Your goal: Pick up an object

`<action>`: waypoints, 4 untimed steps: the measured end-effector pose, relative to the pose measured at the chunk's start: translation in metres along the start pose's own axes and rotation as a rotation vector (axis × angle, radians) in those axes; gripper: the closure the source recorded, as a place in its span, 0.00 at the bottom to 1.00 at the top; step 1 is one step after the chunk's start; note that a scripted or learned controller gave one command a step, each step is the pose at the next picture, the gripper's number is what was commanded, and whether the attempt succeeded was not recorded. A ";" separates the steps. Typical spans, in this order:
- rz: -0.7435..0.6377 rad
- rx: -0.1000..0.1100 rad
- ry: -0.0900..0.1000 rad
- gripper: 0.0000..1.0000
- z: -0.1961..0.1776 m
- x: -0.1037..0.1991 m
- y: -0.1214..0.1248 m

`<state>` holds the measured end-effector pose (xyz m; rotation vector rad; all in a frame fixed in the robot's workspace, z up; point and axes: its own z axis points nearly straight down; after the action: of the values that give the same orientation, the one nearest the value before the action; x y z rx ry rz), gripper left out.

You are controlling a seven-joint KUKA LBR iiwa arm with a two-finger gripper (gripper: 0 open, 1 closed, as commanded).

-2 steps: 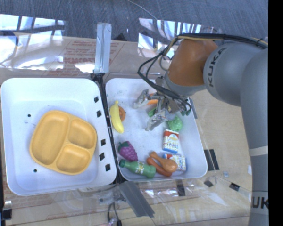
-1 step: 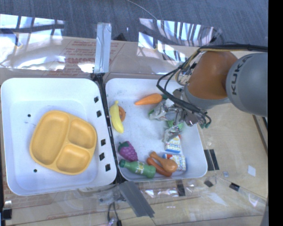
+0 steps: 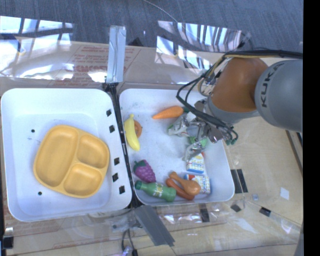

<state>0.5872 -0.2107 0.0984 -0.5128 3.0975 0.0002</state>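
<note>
My gripper [image 3: 192, 134] hangs low over the right part of the right bin [image 3: 161, 96], under the arm's orange band [image 3: 236, 84]. Just left of it and a bit farther back lies an orange carrot [image 3: 168, 112]. A small white and blue carton [image 3: 196, 164] sits directly below the gripper in the picture. A yellow banana [image 3: 131, 134] lies along the bin's left wall. Purple grapes [image 3: 144, 170], a green bottle [image 3: 156, 191] and an orange sausage-like toy [image 3: 183, 185] crowd the near edge. Whether anything is in the gripper cannot be made out.
The left bin [image 3: 21, 106] holds a yellow divided plate [image 3: 71, 160]. Black cables [image 3: 194, 84] loop from the wrist over the right bin's far side. Cardboard and shiny foil [image 3: 90, 57] lie behind both bins.
</note>
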 end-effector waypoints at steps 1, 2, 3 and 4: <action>-0.097 0.003 -0.002 0.00 0.004 -0.060 -0.009; -0.202 -0.001 0.002 0.00 0.006 -0.014 -0.003; -0.173 -0.001 0.002 0.00 0.006 0.017 0.009; -0.180 0.000 -0.002 1.00 -0.005 0.014 0.010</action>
<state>0.5702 -0.2054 0.1033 -0.7882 3.0372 0.0004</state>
